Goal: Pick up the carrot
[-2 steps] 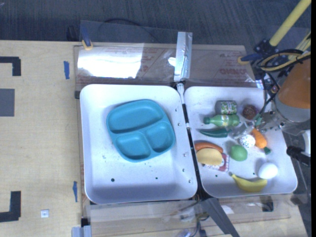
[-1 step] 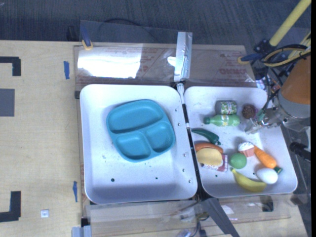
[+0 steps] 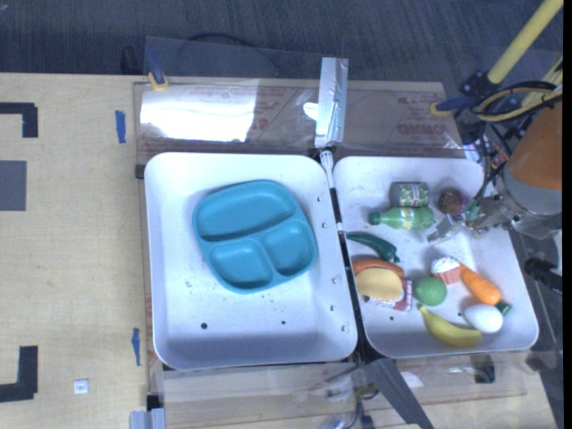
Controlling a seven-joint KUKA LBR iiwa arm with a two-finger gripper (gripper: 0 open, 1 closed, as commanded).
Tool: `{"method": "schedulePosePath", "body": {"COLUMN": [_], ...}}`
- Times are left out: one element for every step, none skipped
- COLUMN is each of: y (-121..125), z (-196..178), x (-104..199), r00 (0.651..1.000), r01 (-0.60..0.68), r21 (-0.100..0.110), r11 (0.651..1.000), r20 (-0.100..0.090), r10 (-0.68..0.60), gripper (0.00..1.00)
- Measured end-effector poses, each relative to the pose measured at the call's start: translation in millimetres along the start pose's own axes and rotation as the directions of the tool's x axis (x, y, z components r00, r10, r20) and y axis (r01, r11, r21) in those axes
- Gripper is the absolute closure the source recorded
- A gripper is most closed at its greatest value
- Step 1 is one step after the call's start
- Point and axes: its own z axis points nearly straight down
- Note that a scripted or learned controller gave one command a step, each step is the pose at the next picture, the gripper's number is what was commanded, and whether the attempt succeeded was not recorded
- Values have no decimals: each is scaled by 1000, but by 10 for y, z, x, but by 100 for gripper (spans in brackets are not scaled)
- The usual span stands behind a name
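End effector hovers over the right bin's upper area, above the carrot, grip state unclear

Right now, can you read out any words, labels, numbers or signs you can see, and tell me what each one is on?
Nothing here can be read for certain.
Clear sheet behind the bins: reddish lettering, reversed and too blurred to read.
Green bottle: pale label, print too small to read.
Small can: label too blurred to read.
Carrot, blue divided plate: no text.
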Motion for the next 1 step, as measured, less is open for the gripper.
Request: {"method": "schedulePosePath", "body": {"y": [-790], "z": [110], "x": [87], "r00": [992], "r01": [-127], "r21": [18], "r11": [992], "r20": [-13], "r10": [127], "gripper": [0]}}
